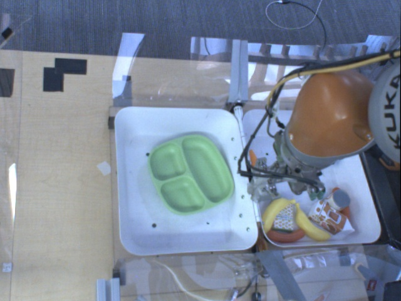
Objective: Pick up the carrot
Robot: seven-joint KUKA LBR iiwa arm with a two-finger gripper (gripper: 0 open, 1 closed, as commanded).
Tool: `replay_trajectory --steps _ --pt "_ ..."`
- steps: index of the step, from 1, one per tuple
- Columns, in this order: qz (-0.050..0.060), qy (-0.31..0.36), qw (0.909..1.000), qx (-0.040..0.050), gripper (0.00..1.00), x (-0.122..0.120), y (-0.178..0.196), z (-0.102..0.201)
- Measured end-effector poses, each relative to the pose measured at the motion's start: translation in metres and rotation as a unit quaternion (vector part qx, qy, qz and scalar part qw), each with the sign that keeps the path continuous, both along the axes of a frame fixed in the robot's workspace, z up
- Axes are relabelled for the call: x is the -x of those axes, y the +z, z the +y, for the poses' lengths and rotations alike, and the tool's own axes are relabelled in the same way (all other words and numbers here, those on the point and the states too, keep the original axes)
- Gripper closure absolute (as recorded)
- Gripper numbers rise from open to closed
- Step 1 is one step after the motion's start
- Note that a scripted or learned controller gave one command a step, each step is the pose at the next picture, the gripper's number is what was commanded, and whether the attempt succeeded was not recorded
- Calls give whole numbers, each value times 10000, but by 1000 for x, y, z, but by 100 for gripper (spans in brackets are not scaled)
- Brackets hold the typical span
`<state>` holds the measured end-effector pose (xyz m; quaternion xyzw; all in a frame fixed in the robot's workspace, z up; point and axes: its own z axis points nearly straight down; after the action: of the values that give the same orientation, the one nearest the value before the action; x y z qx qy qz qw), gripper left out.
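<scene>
Reaching in from the right, the big grey and orange arm [332,115] hangs low over the right bin [369,227]. Its hand [282,179] is down near the left wall of that bin, and I cannot tell how the hand is set, because the arm covers much of it. A thin orange carrot [252,157] pokes out just beside the hand, close to the bin's left edge; most of it is hidden. Near the front edge of the same bin lie a yellow banana [313,226], a red thing [286,236] and a small carton [329,216], all packed close together. The left bin [135,231] holds a green plate [190,173] with three parts, sitting in its middle.
</scene>
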<state>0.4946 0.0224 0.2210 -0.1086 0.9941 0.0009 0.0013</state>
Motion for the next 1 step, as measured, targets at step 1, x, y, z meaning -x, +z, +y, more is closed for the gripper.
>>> replay_trajectory --steps 1 --pt "-24 -536 9986 -9 100 -35 64 35"
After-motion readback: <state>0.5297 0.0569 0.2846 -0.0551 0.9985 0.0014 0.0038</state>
